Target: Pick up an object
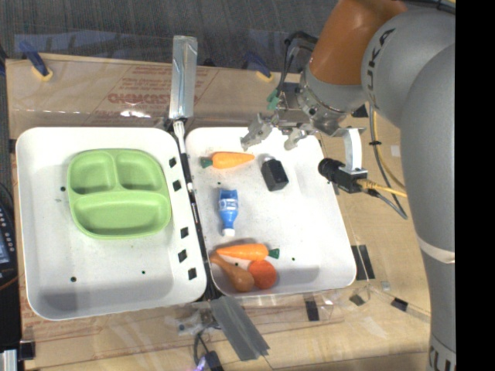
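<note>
Orange: 2 carrots [228, 160] [246, 251]; 1 bottle [227, 211]; 1 green plate [118, 191].

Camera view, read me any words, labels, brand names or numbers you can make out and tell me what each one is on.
"KUKA", partly visible, reads down the grey arm below its orange band.
Red print on the clear sheet behind the left bin: mirrored and blurred, unreadable.
Label on the small blue bottle in the right bin: too small to read.
</note>
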